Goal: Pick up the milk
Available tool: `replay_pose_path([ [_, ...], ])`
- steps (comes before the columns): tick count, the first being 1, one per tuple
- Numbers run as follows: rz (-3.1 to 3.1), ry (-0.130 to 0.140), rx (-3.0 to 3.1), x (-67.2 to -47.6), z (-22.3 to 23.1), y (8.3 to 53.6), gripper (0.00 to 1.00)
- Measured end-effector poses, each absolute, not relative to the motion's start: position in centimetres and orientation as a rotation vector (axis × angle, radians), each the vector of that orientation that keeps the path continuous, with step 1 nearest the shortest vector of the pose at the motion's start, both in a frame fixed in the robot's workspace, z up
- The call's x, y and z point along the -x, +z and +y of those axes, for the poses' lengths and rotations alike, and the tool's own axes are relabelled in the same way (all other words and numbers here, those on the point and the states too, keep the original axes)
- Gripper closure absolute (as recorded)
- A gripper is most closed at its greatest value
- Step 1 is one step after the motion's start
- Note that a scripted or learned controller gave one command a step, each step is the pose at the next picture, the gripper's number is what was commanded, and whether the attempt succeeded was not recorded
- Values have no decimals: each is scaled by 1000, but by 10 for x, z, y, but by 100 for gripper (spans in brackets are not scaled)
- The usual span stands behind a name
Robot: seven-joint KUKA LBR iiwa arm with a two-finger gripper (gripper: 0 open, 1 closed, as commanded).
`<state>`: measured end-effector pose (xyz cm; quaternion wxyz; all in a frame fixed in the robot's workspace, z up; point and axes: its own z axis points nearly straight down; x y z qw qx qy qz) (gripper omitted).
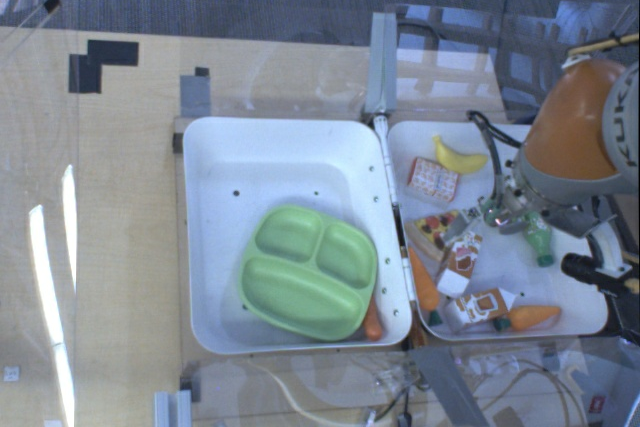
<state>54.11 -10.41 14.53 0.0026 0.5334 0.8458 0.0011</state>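
A small brown-and-white milk carton (463, 258) lies in the middle of the right bin (590, 315). A second, similar carton (481, 307) lies on its side near the bin's front edge. My gripper (497, 213) hangs low over the right bin, just up and to the right of the first carton. The arm's orange band and grey wrist cover the bin's right part. I see nothing held in the gripper.
The right bin also holds a banana (458, 156), a red-and-white box (433, 180), a layered snack (436, 227), a green bottle (540, 243) and two carrots (423, 281) (536, 317). The left bin (215, 215) holds a green divided plate (308, 271) with a carrot (372, 323) beside it.
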Motion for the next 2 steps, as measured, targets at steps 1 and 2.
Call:
replay_pose_path([
  [1,2650,28,-1629,-506,-104,96,0],
  [2,2649,31,-1626,-508,-104,108,100],
])
